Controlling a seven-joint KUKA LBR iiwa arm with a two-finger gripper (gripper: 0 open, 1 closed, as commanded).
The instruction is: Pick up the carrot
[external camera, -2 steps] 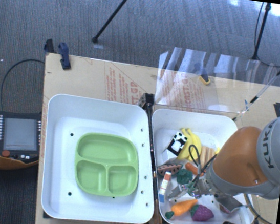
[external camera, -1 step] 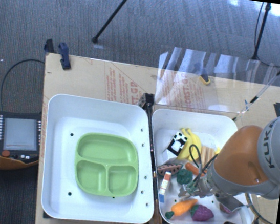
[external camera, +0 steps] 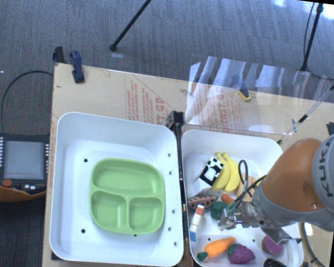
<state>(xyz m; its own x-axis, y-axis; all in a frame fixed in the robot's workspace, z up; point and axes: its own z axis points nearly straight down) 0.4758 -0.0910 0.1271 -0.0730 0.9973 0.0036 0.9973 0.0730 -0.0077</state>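
We see two shallow white bins side by side: the left white bin (external camera: 69, 147) holds a green plastic tray with three compartments (external camera: 127, 195). In the right white bin (external camera: 264, 145), the orange toy carrot (external camera: 220, 246) lies near the front wall, with the purple toy grape bunch (external camera: 241, 254) just right of it and the yellow toy bananas (external camera: 228, 172) further behind. The grey metal gripper (external camera: 229, 217) is above the carrot, between it and the bananas.

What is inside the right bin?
The right bin holds bananas, a carrot, a purple berry cluster and small toys. The arm and end effector cover its right part, so anything there is hidden.
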